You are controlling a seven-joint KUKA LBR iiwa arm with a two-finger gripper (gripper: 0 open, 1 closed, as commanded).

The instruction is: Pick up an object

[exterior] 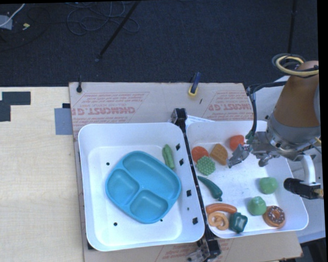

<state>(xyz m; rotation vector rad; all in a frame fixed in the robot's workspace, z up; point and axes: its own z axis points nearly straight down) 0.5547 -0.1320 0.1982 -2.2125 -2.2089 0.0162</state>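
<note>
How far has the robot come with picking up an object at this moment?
Done: the arm has reached over the right bin. In hand: the end effector sits low among the toys, close to the orange waffle piece, but nothing shows between its fingers. Left: to grasp one object and lift it.

grey arm [293,129], orange band [298,99]

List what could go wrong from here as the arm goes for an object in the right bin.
The tool hangs close to tightly packed items: an orange waffle piece, a red piece and a green textured piece. Descending there, it could nudge a neighbour or catch two at once. Its target looks ambiguous, so a closing grasp might miss everything.
</note>
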